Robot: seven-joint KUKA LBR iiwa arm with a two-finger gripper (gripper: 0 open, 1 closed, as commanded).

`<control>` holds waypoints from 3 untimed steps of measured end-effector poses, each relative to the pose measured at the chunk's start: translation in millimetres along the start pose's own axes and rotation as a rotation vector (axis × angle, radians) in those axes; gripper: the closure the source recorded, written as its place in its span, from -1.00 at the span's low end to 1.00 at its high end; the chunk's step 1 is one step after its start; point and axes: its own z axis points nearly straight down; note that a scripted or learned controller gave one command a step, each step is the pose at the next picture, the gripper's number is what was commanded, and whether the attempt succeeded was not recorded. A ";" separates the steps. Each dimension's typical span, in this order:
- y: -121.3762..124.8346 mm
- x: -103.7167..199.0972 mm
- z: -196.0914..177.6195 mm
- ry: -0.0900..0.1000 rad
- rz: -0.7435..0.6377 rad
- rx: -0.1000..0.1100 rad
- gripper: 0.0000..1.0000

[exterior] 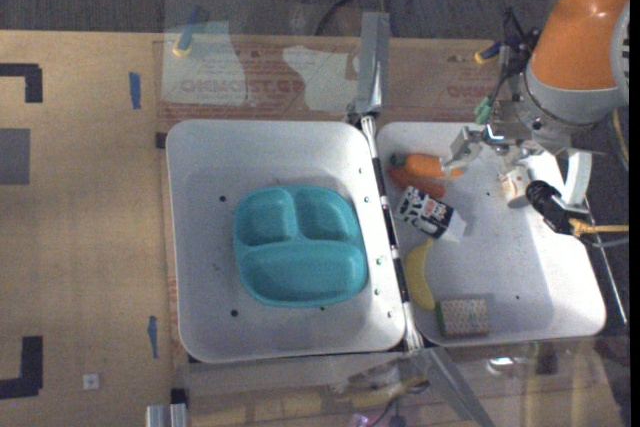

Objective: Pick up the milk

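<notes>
Milk (427, 212) lies in the right bin (530, 300), close to its left wall, between a carrot (417, 168) near the top left corner and a banana (421, 277) below. The left bin (200, 165) holds a big teal plate (298, 245). The gripper (488, 137) hangs over the right bin's top edge; open or closed, I cannot tell. A small box (464, 316) sits by the bottom edge. Bare floor fills the right bin's right side.
</notes>
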 end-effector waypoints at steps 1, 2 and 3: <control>-18.7 0.6 99.4 0.000 -0.202 -0.001 -1.00; -9.2 -10.4 138.8 0.001 -0.201 -0.012 -1.00; -8.6 -14.1 128.3 -0.001 -0.194 -0.016 1.00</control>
